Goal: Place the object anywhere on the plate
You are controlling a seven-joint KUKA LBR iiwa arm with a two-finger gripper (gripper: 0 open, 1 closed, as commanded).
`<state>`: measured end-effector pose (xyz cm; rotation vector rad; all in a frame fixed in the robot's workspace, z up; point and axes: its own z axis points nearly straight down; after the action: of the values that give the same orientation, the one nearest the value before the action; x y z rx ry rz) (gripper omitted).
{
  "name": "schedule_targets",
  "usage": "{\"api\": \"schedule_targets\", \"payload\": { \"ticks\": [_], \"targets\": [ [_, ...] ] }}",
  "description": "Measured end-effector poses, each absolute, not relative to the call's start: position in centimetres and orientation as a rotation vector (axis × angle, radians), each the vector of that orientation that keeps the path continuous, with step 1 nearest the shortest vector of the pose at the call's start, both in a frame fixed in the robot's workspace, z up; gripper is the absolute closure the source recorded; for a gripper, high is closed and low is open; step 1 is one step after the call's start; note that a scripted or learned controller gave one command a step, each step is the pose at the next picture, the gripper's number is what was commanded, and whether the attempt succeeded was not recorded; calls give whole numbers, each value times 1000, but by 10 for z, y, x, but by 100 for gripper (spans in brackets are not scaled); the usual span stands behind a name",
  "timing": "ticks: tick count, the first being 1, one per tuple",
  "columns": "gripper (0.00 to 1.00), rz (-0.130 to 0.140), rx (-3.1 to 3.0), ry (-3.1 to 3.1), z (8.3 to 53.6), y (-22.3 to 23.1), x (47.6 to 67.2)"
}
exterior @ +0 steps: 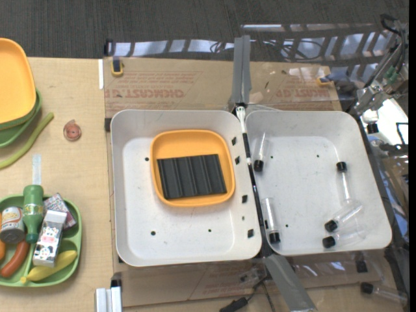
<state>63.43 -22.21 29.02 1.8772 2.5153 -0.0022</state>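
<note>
We see the dark ridged block [192, 176] already lying flat on the orange plate [190, 140] in the left bin [188, 239], so we judge the placing done. Should a capped tube [342, 186] from the right bin [299, 168] follow, we would lift it clear of the bin walls and lower it gently onto the plate.

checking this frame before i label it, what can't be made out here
- Arm: cut off by the right edge of the camera view and lost in clutter there; its jaws cannot be judged.
- Clear tubes in the right bin: transparent, so their outlines and contents are too faint to read.
- Dark ridged block on the orange plate: its material is too indistinct to identify.
- Yellow dish: cut by the left edge.
</note>
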Motion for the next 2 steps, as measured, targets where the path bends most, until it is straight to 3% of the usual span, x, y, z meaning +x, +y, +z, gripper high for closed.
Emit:
{"api": "schedule_targets", "payload": {
  "ticks": [1, 2],
  "targets": [
    [100, -2, 1673, 2655, 326, -221, 660],
    [100, -2, 1556, 2726, 409, -221, 660]
  ]
}}
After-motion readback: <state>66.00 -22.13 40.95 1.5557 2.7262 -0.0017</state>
